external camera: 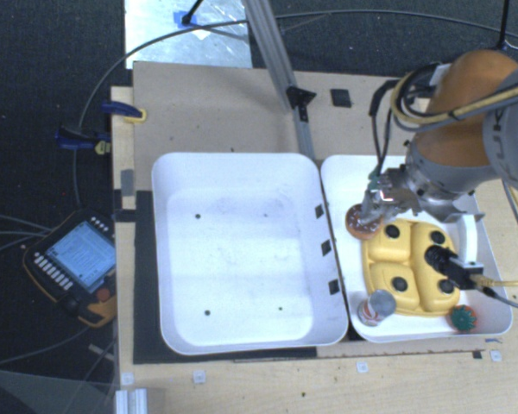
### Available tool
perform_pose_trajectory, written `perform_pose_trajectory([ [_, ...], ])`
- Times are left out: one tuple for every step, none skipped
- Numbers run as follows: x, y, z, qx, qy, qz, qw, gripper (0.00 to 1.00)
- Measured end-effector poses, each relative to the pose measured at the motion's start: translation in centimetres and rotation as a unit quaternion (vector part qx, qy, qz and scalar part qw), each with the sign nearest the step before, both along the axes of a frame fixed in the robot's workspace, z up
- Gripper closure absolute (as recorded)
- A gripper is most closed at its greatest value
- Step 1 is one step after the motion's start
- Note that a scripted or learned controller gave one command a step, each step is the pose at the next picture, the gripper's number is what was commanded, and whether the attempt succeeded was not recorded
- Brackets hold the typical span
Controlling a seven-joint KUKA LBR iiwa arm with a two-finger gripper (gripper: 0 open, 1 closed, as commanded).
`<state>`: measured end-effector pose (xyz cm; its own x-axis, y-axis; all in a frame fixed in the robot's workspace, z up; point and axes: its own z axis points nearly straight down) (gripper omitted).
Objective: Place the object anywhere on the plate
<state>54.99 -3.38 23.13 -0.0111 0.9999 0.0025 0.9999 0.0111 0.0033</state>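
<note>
Gripper [373,203] hovers over brown object [360,223] at yellow plate's [407,270] edge.

No text, label, brand, number or sign can be read. A lit blue screen is shown on the pendant [76,264] lying left of the surface [207,110], but its contents are blurred beyond reading. Small black tags are seen on the left bin [233,166] and on the surface, and nothing can be made out on them. No marking is seen on the yellow plate [410,270].
</note>
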Motion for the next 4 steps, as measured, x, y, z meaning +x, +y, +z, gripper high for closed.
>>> perform_pose_trajectory([
  [1.7,6.0,-0.8,0.0001,0.0,0.0,1.0,1.0],
  [2.9,11.3,-0.1,0.0,0.0,0.0,1.0,1.0],
  [3.2,17.1,0.1,0.0002,0.001,0.0,1.0,1.0],
  [5.0,22.3,0.5,0.0004,0.0,-0.001,1.0,1.0],
])
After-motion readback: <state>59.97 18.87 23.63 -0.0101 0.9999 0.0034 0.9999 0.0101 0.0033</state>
